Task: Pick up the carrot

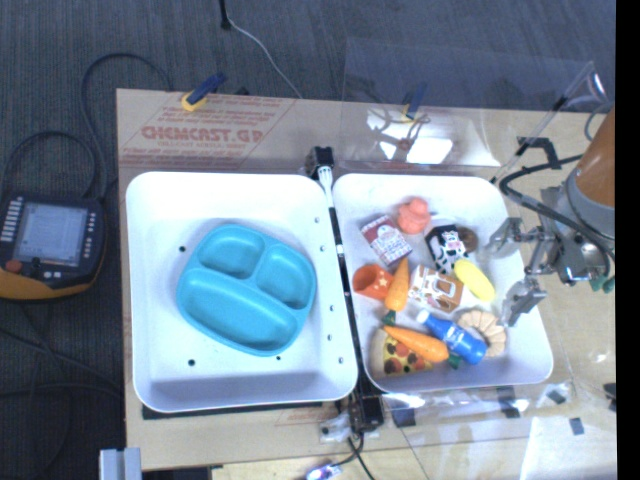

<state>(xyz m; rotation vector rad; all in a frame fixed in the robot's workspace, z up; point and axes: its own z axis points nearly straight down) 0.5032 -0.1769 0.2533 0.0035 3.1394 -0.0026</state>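
The carrot (418,345), orange with a green top, lies near the front of the right bin (520,368), on a pizza slice toy (395,360) and beside a blue bottle (455,336). My gripper (511,269) hangs over the bin's right side, to the right of the carrot and farther back. Its two fingers (503,236) stand apart, so it is open, with nothing between them. A yellow banana (474,279) lies just left of the gripper.
The right bin also holds a red cup (368,281), an orange tapered piece (399,286), a pink toy (413,214), small cartons (381,234) and a cookie (482,325). A blue divided plate (247,286) sits in the left bin (150,268).
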